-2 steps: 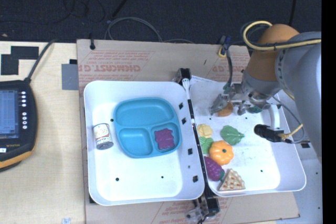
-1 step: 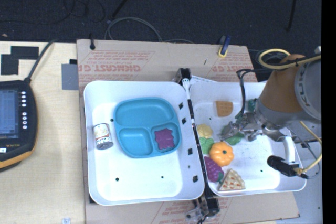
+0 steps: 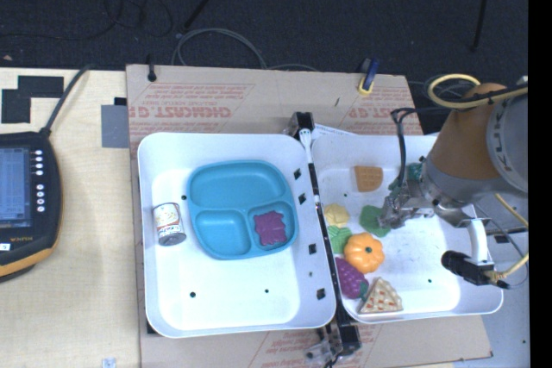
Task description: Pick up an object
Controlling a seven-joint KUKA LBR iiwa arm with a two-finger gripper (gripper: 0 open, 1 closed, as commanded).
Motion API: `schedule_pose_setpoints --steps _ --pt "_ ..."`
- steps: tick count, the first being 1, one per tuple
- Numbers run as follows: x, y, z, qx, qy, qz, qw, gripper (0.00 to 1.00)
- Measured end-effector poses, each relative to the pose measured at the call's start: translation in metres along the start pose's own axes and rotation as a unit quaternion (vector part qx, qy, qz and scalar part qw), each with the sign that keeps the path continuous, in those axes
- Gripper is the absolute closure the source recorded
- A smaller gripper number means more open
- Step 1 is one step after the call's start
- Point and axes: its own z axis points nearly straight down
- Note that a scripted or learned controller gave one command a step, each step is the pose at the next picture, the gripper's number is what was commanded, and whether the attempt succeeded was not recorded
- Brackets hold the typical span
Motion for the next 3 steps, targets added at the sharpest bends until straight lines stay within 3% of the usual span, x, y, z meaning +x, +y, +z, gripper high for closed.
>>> schedule_pose_setpoints --steps 1,2,3 --pt "0.0 0.0 0.0 0.0 0.0 0.0 1.0 0.0" --pt "0.024 0.086 0.017 -0.004 -0.001 -0.005 1.0 0.0" --pt "0.014 0.008 0.018 0.002 0.0 -0.002 1.0 0.0"
